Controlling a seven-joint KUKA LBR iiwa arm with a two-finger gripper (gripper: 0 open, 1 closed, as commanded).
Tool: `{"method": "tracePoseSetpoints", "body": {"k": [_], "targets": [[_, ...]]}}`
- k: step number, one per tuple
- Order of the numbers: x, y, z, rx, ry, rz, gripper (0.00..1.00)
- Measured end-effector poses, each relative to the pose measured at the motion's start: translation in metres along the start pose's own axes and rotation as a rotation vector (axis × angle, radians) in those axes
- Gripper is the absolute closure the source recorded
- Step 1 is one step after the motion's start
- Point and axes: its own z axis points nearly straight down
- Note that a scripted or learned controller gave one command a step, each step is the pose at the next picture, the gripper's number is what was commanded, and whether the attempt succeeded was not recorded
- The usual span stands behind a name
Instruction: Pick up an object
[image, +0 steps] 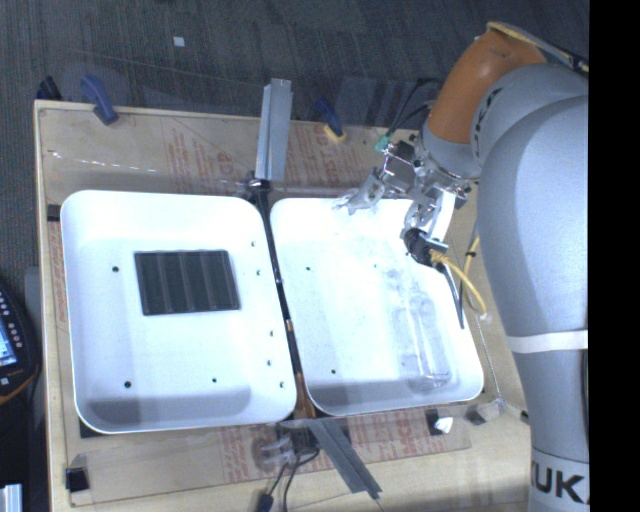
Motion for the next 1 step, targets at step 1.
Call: {"method": "tracePoseSetpoints", "body": {"k": [1], "targets": [[0.0085,-0.0049,-0.0101,0.0,-0.001,-0.094,0.0]]}}
